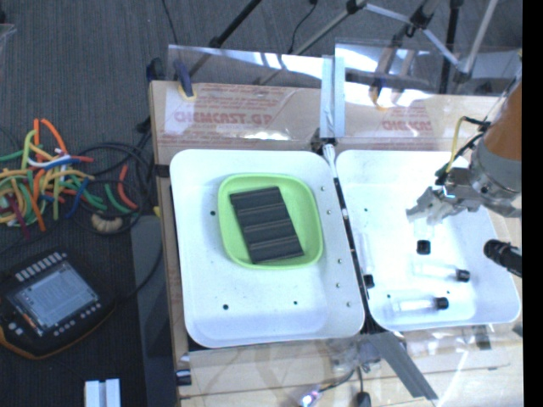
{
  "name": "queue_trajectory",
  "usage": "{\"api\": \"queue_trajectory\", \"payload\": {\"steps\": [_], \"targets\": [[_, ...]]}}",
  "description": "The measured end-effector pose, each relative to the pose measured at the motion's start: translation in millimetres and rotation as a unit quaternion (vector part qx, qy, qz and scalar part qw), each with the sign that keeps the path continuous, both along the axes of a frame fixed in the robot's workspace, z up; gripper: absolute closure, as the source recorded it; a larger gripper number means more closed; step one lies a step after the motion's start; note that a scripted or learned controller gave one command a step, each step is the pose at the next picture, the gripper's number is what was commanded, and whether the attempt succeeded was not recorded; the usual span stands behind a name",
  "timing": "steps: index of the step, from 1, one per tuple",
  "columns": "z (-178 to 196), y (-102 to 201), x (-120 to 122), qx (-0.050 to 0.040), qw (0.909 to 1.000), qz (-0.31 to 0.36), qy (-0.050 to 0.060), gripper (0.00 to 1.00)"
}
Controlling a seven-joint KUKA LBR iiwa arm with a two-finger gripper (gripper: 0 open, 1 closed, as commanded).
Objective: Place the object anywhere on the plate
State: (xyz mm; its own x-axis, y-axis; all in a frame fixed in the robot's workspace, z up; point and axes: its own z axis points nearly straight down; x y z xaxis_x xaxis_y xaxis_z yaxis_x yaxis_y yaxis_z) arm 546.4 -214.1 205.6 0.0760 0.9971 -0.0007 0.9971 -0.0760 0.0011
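Note:
A green plate [229, 227] sits in the left white bin [263, 316]. A dark grey ridged block [265, 224] lies flat on the plate, near its middle. My gripper [427, 207] hangs over the upper part of the right white bin [377, 176], far from the plate, and nothing shows between its tips. Just below the gripper a small black cap [422, 247] rests on the bin floor.
Two clear tubes with black caps [439, 271] [419, 305] lie in the lower part of the right bin. A raised divider [344, 227] runs between the bins. Coloured cables [51, 176] and a handheld control pad [51, 299] lie on the floor at left.

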Motion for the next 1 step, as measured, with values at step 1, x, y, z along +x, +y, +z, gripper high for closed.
{"api": "queue_trajectory", "payload": {"steps": [1], "targets": [[0.0, 0.0, 0.0, 0.0, 1.0, 0.0, 0.0, 0.0]]}}
